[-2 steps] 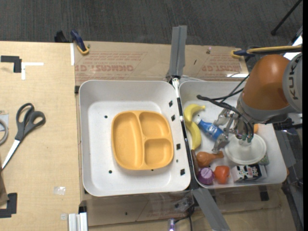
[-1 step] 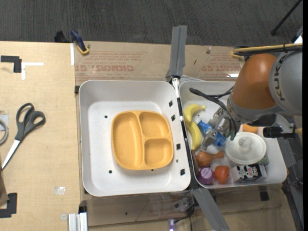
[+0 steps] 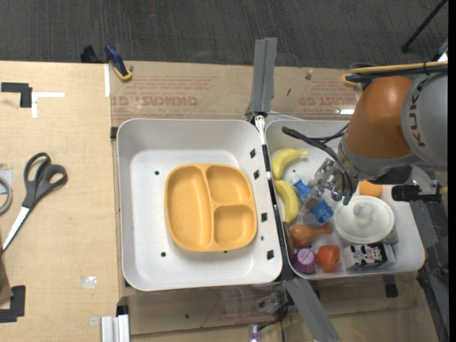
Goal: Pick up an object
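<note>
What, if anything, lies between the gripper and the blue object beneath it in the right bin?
Nothing visible does. The gripper hangs over the right bin, just above the blue object, which lies uncovered. The bananas sit beside it towards the left bin, and the white lidded pot on its other side.

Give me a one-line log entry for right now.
arm: over right bin | gripper: low above blue item, bananas beside | grasp: unconfirmed | left bin: yellow tray

1. One camera is fixed above the bench [image 3: 57, 262], looking down at a slant.
2. It stands far enough back to take in both white bins [image 3: 135, 212] whole.
3. The arm [image 3: 388, 120] enters from the right edge.
</note>
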### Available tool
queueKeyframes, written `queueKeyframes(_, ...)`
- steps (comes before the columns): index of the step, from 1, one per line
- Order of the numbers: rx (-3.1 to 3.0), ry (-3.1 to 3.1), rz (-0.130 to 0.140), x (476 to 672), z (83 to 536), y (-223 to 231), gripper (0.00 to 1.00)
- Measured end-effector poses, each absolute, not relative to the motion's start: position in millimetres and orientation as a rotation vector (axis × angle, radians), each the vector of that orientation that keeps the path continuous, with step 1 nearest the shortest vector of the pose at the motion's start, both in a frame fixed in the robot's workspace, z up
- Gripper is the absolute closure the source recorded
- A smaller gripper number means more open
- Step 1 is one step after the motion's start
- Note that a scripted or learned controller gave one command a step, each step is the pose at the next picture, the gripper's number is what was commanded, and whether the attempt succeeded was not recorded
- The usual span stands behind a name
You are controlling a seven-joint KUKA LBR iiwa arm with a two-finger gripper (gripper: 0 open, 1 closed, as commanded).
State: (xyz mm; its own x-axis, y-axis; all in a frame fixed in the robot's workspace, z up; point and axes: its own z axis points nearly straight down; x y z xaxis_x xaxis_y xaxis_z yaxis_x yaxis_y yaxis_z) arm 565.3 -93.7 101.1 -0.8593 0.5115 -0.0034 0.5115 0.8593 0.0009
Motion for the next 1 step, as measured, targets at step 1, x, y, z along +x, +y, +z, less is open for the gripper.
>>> queueKeyframes(1, 0.919, 3.001, 0.0, 605.4, 223.7, -15.9, 1.0)
